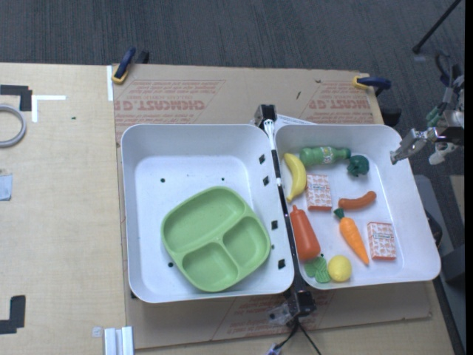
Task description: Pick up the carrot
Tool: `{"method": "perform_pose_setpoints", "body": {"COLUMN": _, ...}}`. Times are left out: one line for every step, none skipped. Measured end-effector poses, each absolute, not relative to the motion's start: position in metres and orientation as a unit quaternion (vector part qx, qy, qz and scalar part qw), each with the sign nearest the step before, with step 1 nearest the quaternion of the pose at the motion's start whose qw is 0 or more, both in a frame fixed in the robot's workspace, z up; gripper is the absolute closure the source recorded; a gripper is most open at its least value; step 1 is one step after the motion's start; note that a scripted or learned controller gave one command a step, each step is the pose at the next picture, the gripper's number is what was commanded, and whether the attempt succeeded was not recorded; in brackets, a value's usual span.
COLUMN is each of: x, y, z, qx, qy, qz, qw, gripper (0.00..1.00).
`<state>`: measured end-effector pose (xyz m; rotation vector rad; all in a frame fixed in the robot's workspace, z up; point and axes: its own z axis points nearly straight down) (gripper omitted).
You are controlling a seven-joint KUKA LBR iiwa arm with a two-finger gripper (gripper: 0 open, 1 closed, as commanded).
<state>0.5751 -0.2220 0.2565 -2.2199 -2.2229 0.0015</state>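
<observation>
Carrot (354, 240) lying flat in the right bin (409, 198), toward that bin's 5 o'clock area, green top pointing to 11 o'clock and tip to 5 o'clock, untouched. Just beside it at 3 o'clock, a small red-and-white carton (382, 241); at 12 o'clock, near but apart, a sausage (358, 200); at 7 o'clock, close by, a lemon (339, 268); at 9 o'clock, an orange-red bottle (304, 233) set against the wall shared with the left bin (148, 154). Farther off at 11 to 12 o'clock: second carton (318, 191), banana (295, 174), green bottle (324, 154), broccoli (358, 166). Green divided plate (215, 238) alone in the left bin. Tool (411, 146) hanging at the right bin's 2 o'clock rim, outside the wall, well apart from the carrot; spread of the tool too small and blurred to tell, nothing seen held. Likely step: approach, not yet begun in earnest. Next move probably a travel toward 7 o'clock over the rim, then a descent across the carrot's narrow width. Tightest side judged the carton flank; more open floor toward the bottle side. Front wall near the tip, so little room there. Cardboard-covered tabletop (170, 98) around both bins.
</observation>
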Motion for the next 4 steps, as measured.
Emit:
{"method": "perform_pose_setpoints", "body": {"x": 0.547, "y": -0.163, "z": 0.145, "qx": -0.707, "qy": -0.707, "qz": 0.0003, "qw": 0.000, "gripper": 0.00}}
{"method": "perform_pose_setpoints", "body": {"x": 0.514, "y": -0.120, "z": 0.092, "qx": -0.690, "qy": -0.724, "qz": 0.0001, "qw": 0.000, "gripper": 0.00}}
{"method": "perform_pose_setpoints", "body": {"x": 0.515, "y": -0.121, "z": 0.102, "qx": -0.691, "qy": -0.723, "qz": -0.0003, "qw": 0.000, "gripper": 1.00}}
{"method": "perform_pose_setpoints", "body": {"x": 0.479, "y": -0.062, "z": 0.245, "qx": -0.714, "qy": -0.701, "qz": -0.0002, "qw": -0.001, "gripper": 1.00}}
